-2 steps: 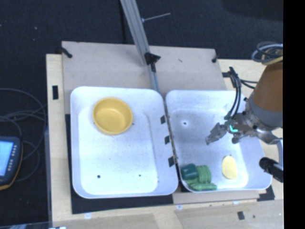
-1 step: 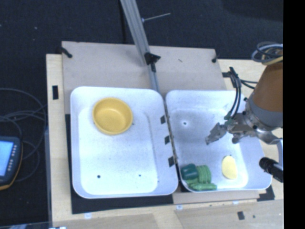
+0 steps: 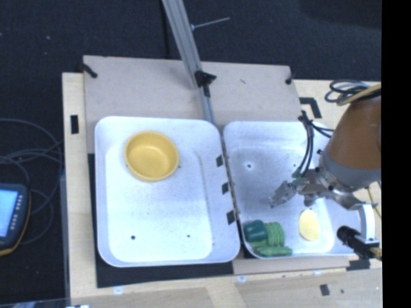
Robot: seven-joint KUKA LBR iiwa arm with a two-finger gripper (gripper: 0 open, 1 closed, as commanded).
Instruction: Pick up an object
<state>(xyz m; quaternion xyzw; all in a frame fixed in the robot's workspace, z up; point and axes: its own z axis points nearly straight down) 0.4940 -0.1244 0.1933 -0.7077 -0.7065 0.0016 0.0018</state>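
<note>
The arm (image 3: 356, 140) enters from the right and is cut off by the frame edge, so its orange band fills most of what shows of it, and its bulk hides part of the right bin (image 3: 257, 146) beneath and behind it. The gripper (image 3: 282, 194) reaches leftward over that bin's middle; its metal fingers (image 3: 277, 196) blur against the pale, speckled bin floor, and I cannot tell whether they are spread or closed, though nothing is seen between them. Dark cables (image 3: 308, 140) run down from the arm toward the wrist. Three things lie along the near edge of the right bin: a pale yellow object (image 3: 309, 225) of rounded outline, nearer the camera than the fingers and to their right, apart from them; a dark green block (image 3: 255, 231) in the near left corner; and a lighter green ribbed object (image 3: 276, 236) touching it on its right, whose exact shape is hard to make out. Both green things lie nearer the camera than the fingers, not touching them. In the left bin (image 3: 160, 236) a yellow bowl (image 3: 152, 155) sits upright toward the far left, well apart from the gripper. Both bins rest on the table (image 3: 192, 82), and a grey metal rail (image 3: 183, 31) slants down to the seam between them.
</note>
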